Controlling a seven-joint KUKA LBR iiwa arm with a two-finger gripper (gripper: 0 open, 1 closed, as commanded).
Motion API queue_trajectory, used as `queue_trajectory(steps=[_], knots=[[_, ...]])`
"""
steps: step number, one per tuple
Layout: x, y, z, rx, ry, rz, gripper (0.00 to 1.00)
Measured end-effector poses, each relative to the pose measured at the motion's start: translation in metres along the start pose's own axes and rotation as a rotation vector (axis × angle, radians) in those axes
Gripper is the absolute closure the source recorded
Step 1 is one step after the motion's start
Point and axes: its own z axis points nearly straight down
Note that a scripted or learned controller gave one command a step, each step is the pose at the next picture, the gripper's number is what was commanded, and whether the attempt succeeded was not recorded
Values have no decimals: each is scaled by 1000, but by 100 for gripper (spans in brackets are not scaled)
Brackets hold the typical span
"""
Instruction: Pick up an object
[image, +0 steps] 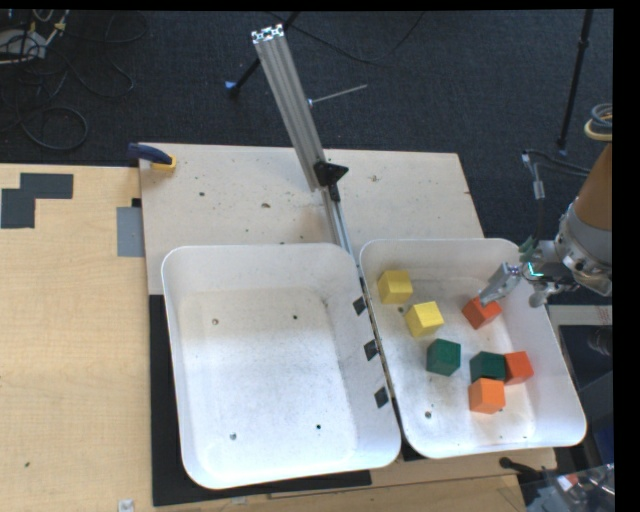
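Note:
The right bin (560, 425) holds several blocks. Two yellow blocks (394, 286) (424, 318) lie near its left side. A dark green block (443, 356) sits mid-bin, and another dark green block (488, 366) is wedged between a red-orange block (518, 366) and an orange block (487, 395). A further red-orange block (481, 312) lies near the bin's upper right. My gripper (520, 289) hangs over the bin's right edge, open. Its left finger (495, 288) slants down to the top of that last block, and nothing is between the fingers.
The left bin (175, 275) adjoins the right one, with black clips (370, 348) along the shared wall. A slanted aluminium post (290, 95) rises behind the bins. A blue clamp (152, 155) sits at the board's far left corner.

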Motion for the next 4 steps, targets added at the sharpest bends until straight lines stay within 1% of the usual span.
queue_trajectory(steps=[1,2,3,4], knots=[[0,1,-2,-4,-1,-2,0],[-1,-6,44,1,0,2,0],[8,-14,100,3,1,2,0],[8,-14,115,-5,-2,5,0]])
